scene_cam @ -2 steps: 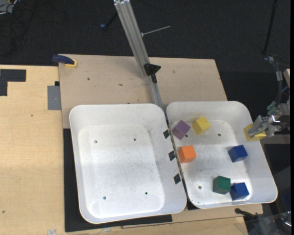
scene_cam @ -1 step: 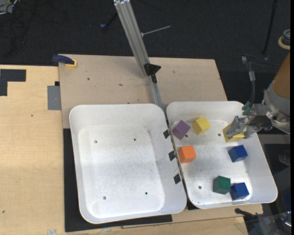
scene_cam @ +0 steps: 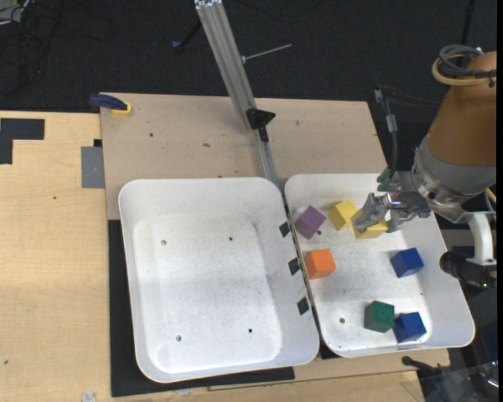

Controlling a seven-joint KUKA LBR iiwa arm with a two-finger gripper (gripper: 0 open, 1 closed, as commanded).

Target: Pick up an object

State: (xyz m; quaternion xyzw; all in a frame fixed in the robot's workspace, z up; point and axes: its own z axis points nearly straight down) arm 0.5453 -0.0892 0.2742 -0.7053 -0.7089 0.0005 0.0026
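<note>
My gripper [scene_cam: 374, 215] hangs over the upper middle of the right bin [scene_cam: 453, 329], reaching in from the right. A yellow block [scene_cam: 377, 229] lies directly beneath it, partly hidden by the gripper. A second yellow block [scene_cam: 343, 214] sits just to the left, with a purple block [scene_cam: 310, 221] beside that. An orange block [scene_cam: 320, 263] lies near the bin's left wall. A blue block [scene_cam: 407, 262] is below the gripper. A green block [scene_cam: 380, 316] and another blue block [scene_cam: 411, 326] sit together near the front edge.
The left bin [scene_cam: 151, 224] lies beside the right one, with black clips [scene_cam: 295, 265] along the shared rim. A slanted aluminium rail [scene_cam: 230, 65] rises behind the bins. The arm's grey and orange body [scene_cam: 461, 141] overhangs the right bin's right side.
</note>
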